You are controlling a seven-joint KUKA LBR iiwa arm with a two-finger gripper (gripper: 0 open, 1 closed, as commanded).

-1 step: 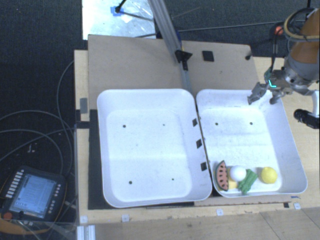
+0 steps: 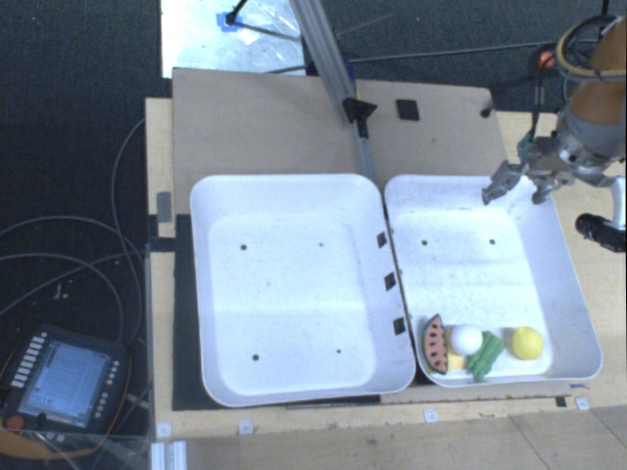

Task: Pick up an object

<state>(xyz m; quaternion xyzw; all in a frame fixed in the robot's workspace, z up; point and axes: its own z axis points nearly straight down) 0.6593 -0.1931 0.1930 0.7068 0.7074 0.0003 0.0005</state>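
Four objects (image 2: 480, 343) huddle in our right bin's (image 2: 549, 253) near corner; our gripper (image 2: 516, 186), fingers spread and holding nothing, must first travel down there.

Both bins, the left bin (image 2: 284, 282) and the right bin (image 2: 549, 262), are white with small dark dots. The watermelon slice (image 2: 435, 345) is red with a green rind (dark seeds too), the ball (image 2: 466, 340) white, the lemon (image 2: 527, 343) yellow, the vegetable (image 2: 485, 355) green.
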